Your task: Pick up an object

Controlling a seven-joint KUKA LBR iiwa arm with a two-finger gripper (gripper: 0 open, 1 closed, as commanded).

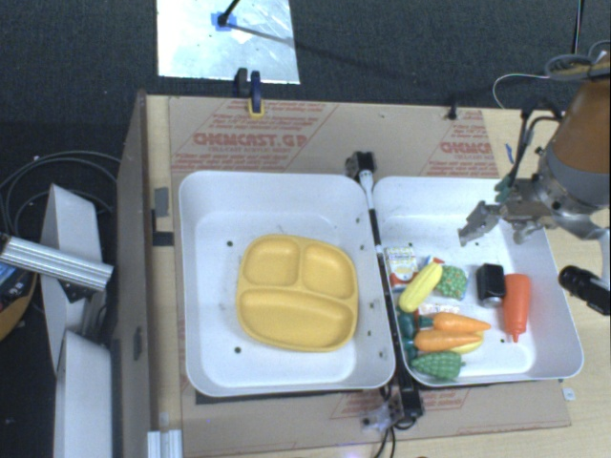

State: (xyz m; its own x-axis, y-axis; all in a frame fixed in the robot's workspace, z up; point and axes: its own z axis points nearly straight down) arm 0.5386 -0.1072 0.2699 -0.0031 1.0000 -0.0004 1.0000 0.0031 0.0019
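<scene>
Gripper [498,219] hangs with fingers spread wide and nothing between them, over the bare upper floor of the right bin [430,191], so we judge no pick made yet. Our candidates crowd the bin's lower half: black block [491,282], orange bottle [516,305], yellow corn [420,286], carrot [459,323]. In the left bin [205,256] lies a yellow divided plate [296,292].

"CHEMCAST GP" in red on the brown board [286,127] (repeated, partly cut off, at right)
</scene>
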